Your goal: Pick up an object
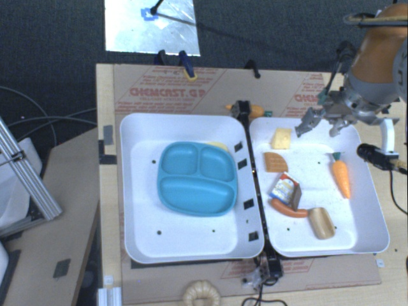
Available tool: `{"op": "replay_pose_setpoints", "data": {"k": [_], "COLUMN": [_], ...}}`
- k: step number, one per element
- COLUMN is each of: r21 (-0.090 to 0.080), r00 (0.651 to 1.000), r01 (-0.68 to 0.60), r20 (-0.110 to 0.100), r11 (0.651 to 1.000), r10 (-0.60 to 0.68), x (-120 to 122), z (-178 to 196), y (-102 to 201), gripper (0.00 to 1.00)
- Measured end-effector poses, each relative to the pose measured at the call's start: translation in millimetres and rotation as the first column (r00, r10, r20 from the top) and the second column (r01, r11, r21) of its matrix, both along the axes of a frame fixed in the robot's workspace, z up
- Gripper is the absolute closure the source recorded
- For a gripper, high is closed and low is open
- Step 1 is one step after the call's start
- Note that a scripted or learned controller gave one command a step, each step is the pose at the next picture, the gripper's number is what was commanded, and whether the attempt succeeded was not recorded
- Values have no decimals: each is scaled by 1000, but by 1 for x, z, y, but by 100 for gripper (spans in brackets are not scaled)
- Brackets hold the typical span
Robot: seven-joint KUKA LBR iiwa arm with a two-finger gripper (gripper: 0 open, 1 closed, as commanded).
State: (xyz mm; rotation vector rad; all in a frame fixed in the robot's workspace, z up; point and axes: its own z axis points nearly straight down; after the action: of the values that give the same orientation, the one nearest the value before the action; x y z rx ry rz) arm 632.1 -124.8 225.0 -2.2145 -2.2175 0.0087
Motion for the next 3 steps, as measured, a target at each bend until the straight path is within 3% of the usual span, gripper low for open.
{"op": "replay_pose_setpoints", "data": {"k": [1, 3], "r21": [-1, -1], "r00": [1000, 1000], "r01": [-2, 0], "r20": [11, 7], "r11": [1000, 1000], "r10": [2, 0], "x": [2, -3], "z": [7, -98], "y": [0, 8], "gripper": [0, 0]}}
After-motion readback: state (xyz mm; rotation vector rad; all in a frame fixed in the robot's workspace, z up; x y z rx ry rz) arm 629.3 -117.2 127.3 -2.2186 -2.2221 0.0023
